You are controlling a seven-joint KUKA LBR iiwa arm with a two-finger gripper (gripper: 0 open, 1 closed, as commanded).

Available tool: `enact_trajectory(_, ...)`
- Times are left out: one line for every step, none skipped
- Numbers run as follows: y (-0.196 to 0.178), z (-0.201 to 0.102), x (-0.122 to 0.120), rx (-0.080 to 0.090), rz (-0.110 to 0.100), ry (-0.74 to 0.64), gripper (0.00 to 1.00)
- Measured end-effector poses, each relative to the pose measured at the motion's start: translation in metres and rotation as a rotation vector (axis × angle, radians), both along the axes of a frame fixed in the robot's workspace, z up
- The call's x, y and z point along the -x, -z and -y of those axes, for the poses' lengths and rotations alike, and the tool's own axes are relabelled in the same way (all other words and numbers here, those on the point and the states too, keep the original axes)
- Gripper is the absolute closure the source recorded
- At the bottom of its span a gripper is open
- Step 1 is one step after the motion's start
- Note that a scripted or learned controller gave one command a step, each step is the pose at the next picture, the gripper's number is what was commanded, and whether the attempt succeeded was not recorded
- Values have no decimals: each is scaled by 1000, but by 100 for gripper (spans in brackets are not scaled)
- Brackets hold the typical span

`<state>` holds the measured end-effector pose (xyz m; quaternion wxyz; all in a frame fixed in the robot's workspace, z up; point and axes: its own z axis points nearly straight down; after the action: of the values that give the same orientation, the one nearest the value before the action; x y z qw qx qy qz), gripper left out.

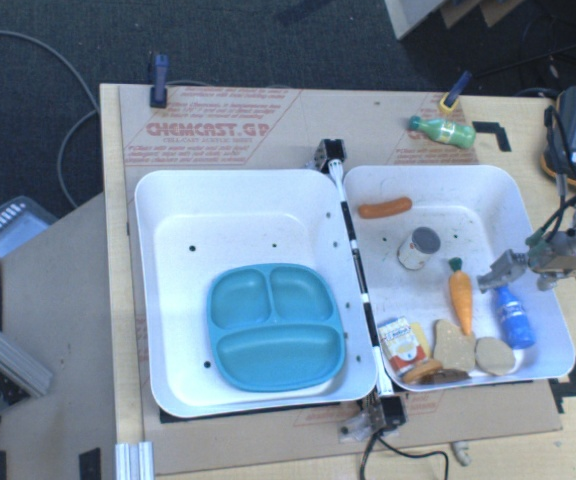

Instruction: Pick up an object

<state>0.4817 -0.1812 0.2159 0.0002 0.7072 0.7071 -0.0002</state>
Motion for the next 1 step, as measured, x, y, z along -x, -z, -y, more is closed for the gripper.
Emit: enact_trajectory(131,-6,-75,0,1,-1,0)
